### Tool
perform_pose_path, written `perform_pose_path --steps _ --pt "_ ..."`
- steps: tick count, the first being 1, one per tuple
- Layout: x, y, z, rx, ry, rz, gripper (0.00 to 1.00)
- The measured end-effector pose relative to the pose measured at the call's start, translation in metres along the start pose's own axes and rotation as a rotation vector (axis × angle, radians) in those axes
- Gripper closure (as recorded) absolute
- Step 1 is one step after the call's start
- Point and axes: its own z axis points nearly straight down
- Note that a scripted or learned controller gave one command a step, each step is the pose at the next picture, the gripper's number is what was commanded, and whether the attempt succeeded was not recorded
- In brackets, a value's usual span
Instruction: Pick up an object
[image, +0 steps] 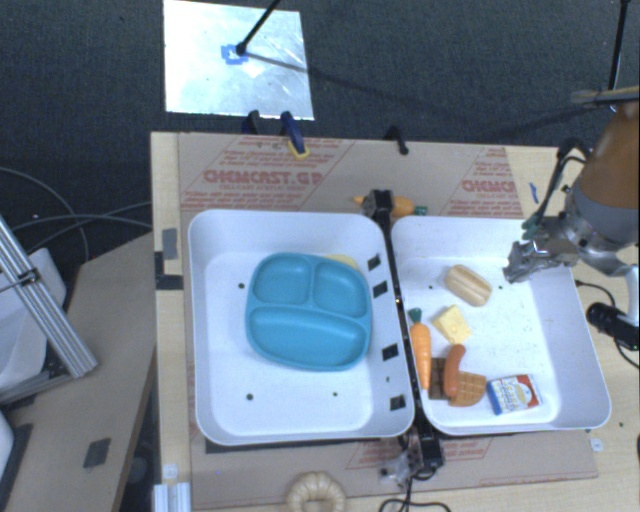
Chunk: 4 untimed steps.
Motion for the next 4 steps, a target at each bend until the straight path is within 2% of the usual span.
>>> perform_pose_path --steps 1,2,3,4 --pt "0.048 0.015 0.013 0.003 0.001 0.001 1.00" --pt "0.080 0.032 0.012 0.001 0.000 0.001 1.00" --pt "0.095 0.025 0.006 0.004 0.001 0.002 1.00" --pt "0.090 0.023 0.014 0.004 -0.001 0.009 1.00"
